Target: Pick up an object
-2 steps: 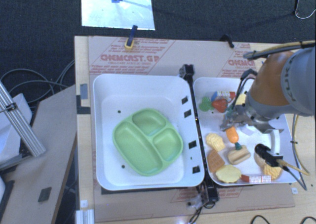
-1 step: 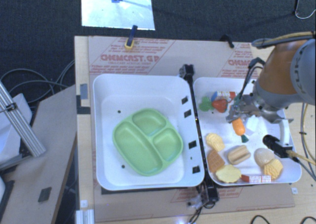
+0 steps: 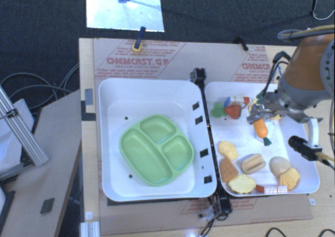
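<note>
The toy carrot lies in the right bin, towards its far side, directly beneath the gripper. Whether the gripper is spread or pinching it I cannot tell. This looks like the grasp step; next, a clean lift must prove the hold.

Both white bins look like smooth, slightly glossy plastic, as does the green divided tray. The toy foods, such as the orange carrot, appear plastic. The table carries printed protective paper film.
</note>
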